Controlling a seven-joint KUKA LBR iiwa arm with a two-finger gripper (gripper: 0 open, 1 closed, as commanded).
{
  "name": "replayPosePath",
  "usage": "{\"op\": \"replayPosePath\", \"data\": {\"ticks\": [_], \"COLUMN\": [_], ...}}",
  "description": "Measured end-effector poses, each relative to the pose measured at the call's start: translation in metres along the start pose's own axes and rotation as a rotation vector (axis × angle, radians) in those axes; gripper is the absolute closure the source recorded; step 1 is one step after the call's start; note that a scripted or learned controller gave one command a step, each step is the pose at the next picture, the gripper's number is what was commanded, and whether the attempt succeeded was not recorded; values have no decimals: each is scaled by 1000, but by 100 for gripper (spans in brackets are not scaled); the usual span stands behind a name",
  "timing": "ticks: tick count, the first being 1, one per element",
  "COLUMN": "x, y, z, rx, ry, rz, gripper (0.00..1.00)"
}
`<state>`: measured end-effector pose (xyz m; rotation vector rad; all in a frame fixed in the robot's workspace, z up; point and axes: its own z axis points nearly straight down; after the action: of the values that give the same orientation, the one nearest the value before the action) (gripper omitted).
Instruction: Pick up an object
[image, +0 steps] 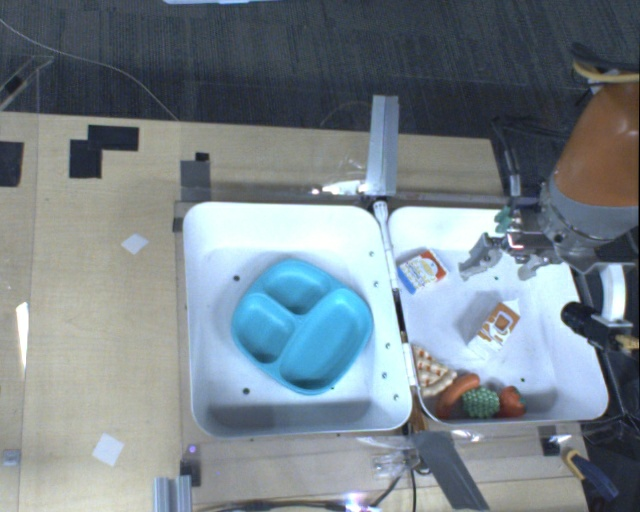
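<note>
Two shallow white bins side by side on a pale wooden surface (90, 330), split by a metal divider rail (383, 150).

In the left bin (205, 400): one blue divided plate (301, 325), three compartments, lying near the middle.

In the right bin (590, 395): a small white packet with an orange and blue label (421, 269) close to the dividing wall, toward the far side. Nearer the middle, a small white and orange carton (496, 329), tilted. Along the near wall, a cluster of toy food pressed together: a waffle-patterned piece (431, 370), an orange sausage-like piece (458, 389), a green bumpy piece (481, 402) and a red piece (511, 402).

Reaching in from the right, a grey arm with an orange band (600, 150). Jaws (507, 255) above the far half of the right bin, spread apart, nothing between them. Hovering between the labelled packet and the bin's right wall, just beyond the tilted carton, touching neither.
</note>
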<state>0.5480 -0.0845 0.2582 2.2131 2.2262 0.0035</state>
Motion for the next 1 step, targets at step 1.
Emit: {"op": "replayPosePath", "data": {"ticks": [1], "x": [-56], "y": [-59], "z": [63], "rx": [0], "ry": [0], "rz": [-267], "gripper": [0]}}
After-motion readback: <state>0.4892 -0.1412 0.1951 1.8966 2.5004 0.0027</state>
